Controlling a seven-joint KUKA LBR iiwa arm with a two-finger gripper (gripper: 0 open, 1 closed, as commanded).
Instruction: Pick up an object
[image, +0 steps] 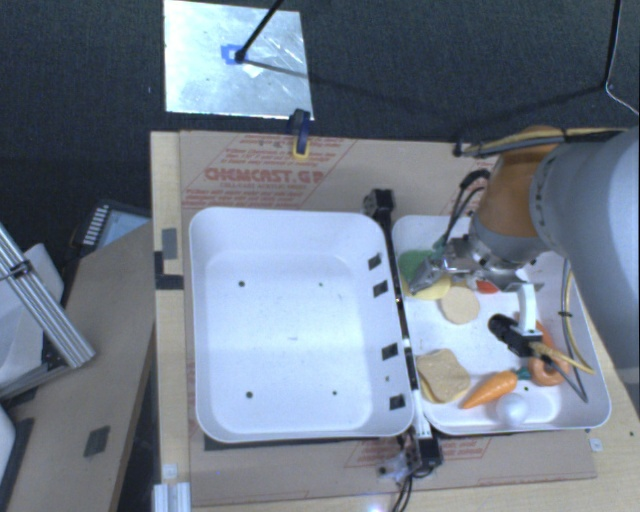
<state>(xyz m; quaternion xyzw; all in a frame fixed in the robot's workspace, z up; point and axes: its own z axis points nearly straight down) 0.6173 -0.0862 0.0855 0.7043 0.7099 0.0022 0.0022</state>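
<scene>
My gripper (437, 272) is hovering over the right bin (580, 405), just above the yellow piece (432, 290); finger state: cannot tell. Toast slice (443, 375) and carrot (488, 388) are lying nearer the bin's front edge.

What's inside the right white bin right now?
In the right white bin: tan bread slice, orange carrot, white ball, round beige disc, yellow piece, green piece. The grey arm covers the bin's far corner.
</scene>
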